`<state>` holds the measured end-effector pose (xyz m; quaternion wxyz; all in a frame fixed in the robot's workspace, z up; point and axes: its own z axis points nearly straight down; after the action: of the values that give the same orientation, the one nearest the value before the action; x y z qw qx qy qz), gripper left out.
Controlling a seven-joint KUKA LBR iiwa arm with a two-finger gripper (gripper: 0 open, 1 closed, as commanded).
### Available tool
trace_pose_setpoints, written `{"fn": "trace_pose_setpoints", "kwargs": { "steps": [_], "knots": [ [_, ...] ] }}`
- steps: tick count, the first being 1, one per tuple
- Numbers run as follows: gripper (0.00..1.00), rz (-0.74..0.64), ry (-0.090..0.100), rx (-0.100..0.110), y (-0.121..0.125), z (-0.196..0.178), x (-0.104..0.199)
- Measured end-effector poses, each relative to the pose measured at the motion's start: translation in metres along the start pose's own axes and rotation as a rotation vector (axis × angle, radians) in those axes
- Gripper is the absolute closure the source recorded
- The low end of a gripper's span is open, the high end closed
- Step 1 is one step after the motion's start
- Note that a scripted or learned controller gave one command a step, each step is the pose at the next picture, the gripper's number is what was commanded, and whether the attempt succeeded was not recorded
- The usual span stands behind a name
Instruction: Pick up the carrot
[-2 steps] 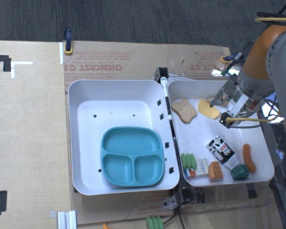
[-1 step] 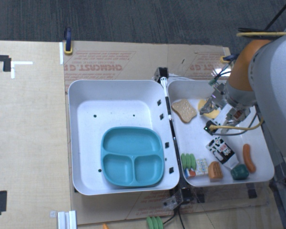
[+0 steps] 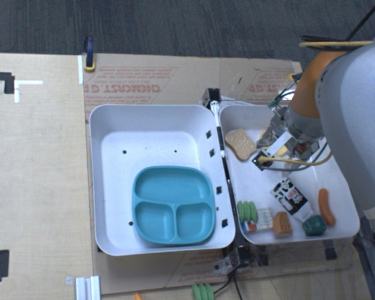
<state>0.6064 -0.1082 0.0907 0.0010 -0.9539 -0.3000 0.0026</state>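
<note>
The carrot (image 3: 326,206) is seen in the right bin (image 3: 245,110), close to its right wall and towards the near side, laid roughly far-to-near. The gripper (image 3: 286,137) is held over the far part of the same bin, well apart from the carrot, which lies to its near right. Whether the gripper is open or closed cannot be told, and nothing is seen to be held by it.

A black-and-white carton (image 3: 290,195) is placed between the gripper and the carrot, slightly to the carrot's left. A dark green round item (image 3: 314,225) is found just beside the carrot's near end. Along the near wall, further left, a brown item (image 3: 282,224), a small packet (image 3: 263,219) and a green item (image 3: 247,211) are lined up. A slice of bread (image 3: 240,144) is laid just left of the gripper. The left bin (image 3: 112,167) is occupied by a teal divided plate (image 3: 173,205).
</note>
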Motion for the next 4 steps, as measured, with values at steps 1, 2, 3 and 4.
{"fn": "trace_pose_setpoints", "kwargs": {
  "steps": [1, 2, 3, 4],
  "knots": [
    [0.00, -0.051, 0.001, -0.002, 0.064, -0.001, -0.016],
    [0.00, -0.018, 0.000, 0.002, -0.012, 0.000, 0.002],
    [1.00, -0.019, -0.002, 0.004, -0.012, -0.009, 0.001],
    [0.00, -0.019, -0.002, 0.004, -0.012, -0.009, 0.001]
  ]
}}
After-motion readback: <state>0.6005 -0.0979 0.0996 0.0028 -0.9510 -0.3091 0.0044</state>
